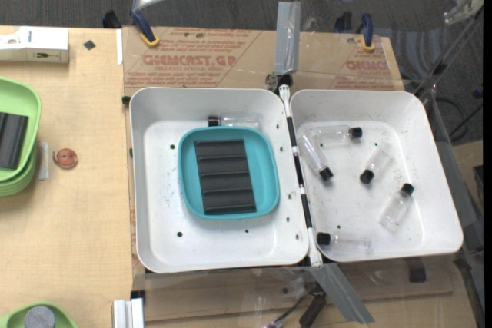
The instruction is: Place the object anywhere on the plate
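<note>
A teal square plate (pixel 228 171) lies in the left bin (pixel 154 234), and a black ribbed block (pixel 225 173) covers most of its middle. Just behind the plate, a clear vial with a black cap (pixel 231 120) lies against the left bin's far wall. Several more clear vials with black caps are scattered on the floor of the right bin (pixel 438 165): one near the divider (pixel 315 157), one at the back (pixel 342 134), one in the middle (pixel 374 165), one to the right (pixel 398 203) and one at the front wall (pixel 346 243).
Cardboard (pixel 231 57) backs the bins, held by two clamps (pixel 144 31). On the wooden bench to the left sit a green tray (pixel 19 138), a small brown disc (pixel 66 158) and a white box (pixel 34 45).
</note>
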You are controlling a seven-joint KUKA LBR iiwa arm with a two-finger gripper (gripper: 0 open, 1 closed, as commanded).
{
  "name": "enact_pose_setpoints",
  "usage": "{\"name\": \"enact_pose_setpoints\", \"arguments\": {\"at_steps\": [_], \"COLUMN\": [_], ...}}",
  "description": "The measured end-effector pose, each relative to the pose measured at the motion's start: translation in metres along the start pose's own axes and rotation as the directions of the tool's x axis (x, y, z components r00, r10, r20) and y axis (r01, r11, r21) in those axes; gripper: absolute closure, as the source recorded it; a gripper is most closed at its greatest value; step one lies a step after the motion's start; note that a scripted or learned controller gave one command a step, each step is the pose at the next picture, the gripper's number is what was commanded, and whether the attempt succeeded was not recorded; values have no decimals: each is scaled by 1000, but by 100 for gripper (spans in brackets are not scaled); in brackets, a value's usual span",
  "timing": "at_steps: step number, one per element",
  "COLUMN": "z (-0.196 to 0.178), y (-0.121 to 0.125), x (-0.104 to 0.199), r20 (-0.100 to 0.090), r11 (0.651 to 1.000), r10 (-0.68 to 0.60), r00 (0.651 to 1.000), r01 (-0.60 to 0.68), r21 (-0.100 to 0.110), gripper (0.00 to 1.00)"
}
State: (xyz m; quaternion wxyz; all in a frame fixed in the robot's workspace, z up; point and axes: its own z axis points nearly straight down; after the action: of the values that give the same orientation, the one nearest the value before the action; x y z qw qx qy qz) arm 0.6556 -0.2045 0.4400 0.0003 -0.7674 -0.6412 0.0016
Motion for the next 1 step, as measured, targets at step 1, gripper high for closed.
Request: {"name": "enact_pose_setpoints", "arguments": {"at_steps": [1], "z": [0], "y": [0], "x": [0], "r20": [0], "r11": [1000], "r10": [0], "r00": [1000], "r01": [0], "r21": [0], "gripper": [0]}}
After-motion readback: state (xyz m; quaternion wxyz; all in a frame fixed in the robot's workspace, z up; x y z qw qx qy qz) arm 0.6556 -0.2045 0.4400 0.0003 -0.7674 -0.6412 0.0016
